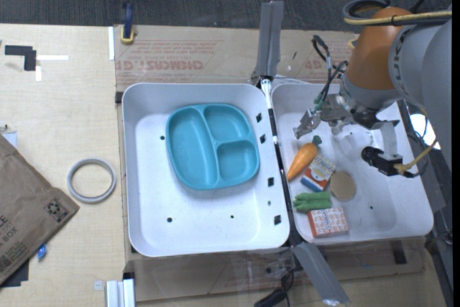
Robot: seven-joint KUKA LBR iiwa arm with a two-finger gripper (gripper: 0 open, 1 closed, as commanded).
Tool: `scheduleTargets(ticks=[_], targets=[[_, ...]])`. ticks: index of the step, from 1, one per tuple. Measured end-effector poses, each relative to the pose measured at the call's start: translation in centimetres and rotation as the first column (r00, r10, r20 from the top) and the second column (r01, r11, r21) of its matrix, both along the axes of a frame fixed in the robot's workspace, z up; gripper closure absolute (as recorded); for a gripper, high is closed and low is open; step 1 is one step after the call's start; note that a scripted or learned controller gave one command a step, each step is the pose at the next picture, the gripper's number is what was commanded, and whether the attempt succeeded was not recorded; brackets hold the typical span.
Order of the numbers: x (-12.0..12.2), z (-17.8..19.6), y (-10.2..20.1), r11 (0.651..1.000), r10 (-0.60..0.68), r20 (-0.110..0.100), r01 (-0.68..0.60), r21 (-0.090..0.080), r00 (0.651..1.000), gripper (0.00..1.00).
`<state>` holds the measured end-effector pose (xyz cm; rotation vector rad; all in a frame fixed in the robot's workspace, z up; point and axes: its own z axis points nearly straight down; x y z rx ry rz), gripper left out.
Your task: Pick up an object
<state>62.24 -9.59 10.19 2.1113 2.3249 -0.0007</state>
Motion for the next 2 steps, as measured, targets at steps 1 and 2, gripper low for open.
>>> scheduleTargets(ticks=[1, 2], targets=[[-4.2, -1.1, -0.3, 1.0, -0.019, -0.002, 0.019, 0.001, 1.0, 0.0], [-3.9, -1.0, -3.3, 0.998, 0.069, 0.0, -0.069, 0.0, 0.998, 0.0]])
